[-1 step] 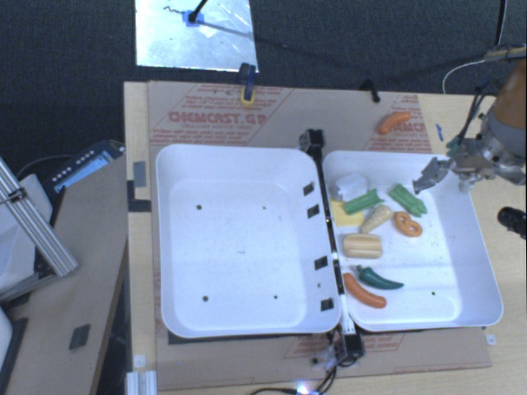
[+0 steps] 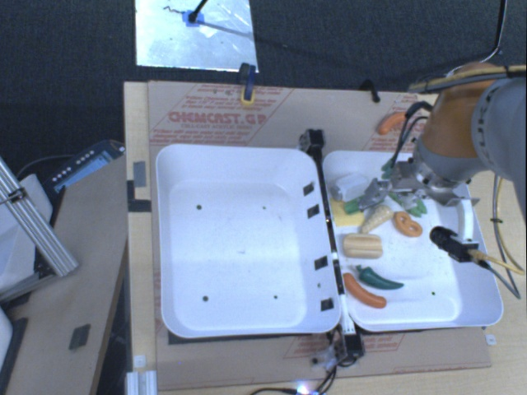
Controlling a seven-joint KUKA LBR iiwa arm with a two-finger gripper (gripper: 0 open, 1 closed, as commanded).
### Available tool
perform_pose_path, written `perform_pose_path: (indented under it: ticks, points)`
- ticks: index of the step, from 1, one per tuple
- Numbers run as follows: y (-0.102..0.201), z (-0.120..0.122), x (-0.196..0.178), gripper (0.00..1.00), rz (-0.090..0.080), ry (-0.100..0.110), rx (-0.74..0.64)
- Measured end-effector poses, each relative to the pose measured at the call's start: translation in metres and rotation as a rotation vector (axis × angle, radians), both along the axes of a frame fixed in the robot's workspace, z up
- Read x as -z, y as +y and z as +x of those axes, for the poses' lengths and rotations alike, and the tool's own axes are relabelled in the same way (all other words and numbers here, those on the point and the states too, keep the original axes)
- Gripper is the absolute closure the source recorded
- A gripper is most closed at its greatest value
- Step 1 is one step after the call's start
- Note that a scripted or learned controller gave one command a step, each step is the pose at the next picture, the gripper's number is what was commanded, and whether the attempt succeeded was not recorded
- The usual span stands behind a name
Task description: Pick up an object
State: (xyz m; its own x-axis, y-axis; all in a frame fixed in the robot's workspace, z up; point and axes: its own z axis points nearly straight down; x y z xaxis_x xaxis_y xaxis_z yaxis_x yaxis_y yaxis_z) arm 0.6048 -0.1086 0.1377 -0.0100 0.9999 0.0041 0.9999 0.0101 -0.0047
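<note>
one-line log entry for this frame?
arm: over right bin | gripper: low among toys at bin's left-rear | nearest: cream piece, white block | grasp: unconfirmed | left bin: no toys

Cardboard sheet (image 2: 216, 112) with red print under both bins. Yellow-and-blue clamp (image 2: 247, 85) on its far edge, shiny metal plate (image 2: 194, 21) on the dark carpet (image 2: 66, 48) beyond. Far left: aluminium rail (image 2: 31, 225) lying slantwise, blue-grey handheld controller (image 2: 83, 164) just beside it. Black clips (image 2: 313, 211) along the seam between bins
</note>
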Motion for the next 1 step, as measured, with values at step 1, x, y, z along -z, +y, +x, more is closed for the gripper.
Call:
perform_pose_path:
  ticks: [1]
  points:
    - [-0.0038,-0.0712,0.0534,0.0,-0.002,0.003,0.01]
